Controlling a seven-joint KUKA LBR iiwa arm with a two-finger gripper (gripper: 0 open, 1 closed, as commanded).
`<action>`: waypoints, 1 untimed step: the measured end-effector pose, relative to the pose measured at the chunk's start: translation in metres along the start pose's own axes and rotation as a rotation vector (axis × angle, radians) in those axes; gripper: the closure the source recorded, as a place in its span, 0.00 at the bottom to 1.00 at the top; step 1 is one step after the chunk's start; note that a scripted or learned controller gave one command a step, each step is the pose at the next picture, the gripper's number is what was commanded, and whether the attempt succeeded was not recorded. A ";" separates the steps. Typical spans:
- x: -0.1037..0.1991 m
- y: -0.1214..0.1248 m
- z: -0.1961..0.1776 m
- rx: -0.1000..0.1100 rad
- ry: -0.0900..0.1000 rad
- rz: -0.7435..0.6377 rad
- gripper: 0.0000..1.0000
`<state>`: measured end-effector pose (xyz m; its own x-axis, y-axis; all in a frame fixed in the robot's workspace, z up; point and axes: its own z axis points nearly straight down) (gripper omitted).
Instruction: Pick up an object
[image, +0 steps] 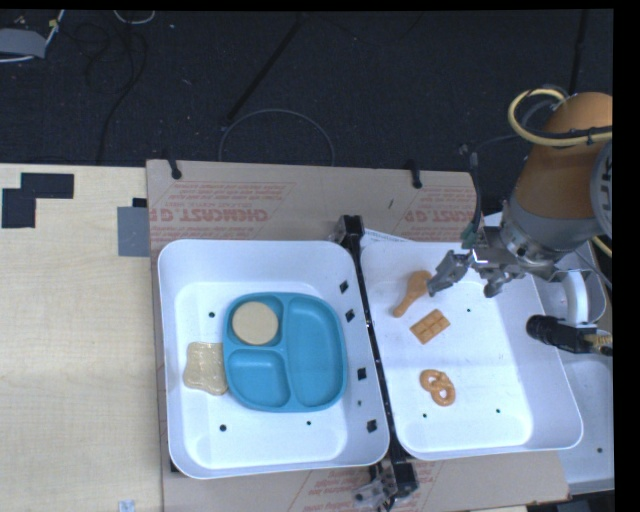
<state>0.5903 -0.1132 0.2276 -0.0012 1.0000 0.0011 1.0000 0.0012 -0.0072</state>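
In the right bin (545, 420) lie three pieces of toy food: an orange drumstick-shaped piece (412, 294) near the top left, a small brown waffle square (429, 326) just below it, and a pretzel (437, 387) further toward the front. My gripper (465, 284) hangs over the bin's upper middle, just right of the drumstick piece. It is open, with nothing between its fingers; the left fingertip (440, 282) sits close to the drumstick's upper end.
The left bin (185, 400) holds a blue divided plate (305, 350) with a round tan biscuit (254, 322) in its top-left compartment. A pale bread slice (205, 367) lies beside the plate's left edge. A black divider (362, 330) separates the bins.
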 end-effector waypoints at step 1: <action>-0.003 -0.010 0.052 0.001 0.000 0.001 0.00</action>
<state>0.5799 -0.1162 0.1754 0.0002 1.0000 0.0012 1.0000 -0.0002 -0.0081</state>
